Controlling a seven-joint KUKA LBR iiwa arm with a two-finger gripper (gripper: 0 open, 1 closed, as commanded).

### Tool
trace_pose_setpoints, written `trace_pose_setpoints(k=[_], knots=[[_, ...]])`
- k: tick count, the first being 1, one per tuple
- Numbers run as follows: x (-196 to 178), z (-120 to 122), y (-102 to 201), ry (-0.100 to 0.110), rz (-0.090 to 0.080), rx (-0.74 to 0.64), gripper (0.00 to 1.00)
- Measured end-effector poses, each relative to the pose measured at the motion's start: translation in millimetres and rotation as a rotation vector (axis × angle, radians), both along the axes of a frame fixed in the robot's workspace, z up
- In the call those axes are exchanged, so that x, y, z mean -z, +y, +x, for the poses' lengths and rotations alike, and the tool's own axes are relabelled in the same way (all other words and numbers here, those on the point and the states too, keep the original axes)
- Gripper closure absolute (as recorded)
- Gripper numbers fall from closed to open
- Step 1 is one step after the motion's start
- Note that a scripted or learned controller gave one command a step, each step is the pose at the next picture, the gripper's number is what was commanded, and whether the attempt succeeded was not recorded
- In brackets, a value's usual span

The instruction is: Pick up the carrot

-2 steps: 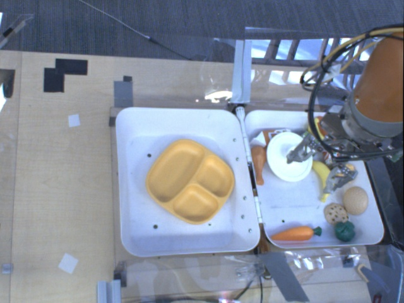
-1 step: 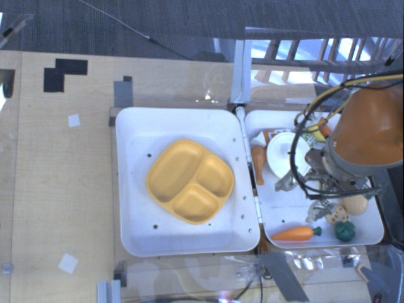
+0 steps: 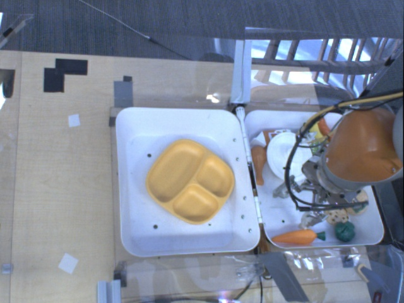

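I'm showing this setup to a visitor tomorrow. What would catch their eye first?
Probably the yellow divided plate, alone in the middle of the left bin. Next, the arm's orange band, looming over the cluttered right bin. Under it, the carrot lies along that bin's near edge, beside a small green item.

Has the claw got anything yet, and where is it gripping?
Cannot be told: the arm's wrist hides the claw. The carrot lies in the right bin.
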State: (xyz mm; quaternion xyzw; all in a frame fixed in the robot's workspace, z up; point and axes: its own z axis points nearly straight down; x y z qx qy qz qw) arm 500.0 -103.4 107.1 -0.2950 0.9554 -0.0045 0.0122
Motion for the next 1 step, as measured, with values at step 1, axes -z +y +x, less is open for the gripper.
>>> trace_pose_setpoints(k=[1], knots=[[-10.9, 2.0, 2.1, -0.004, 0.001, -0.007, 1.0]])
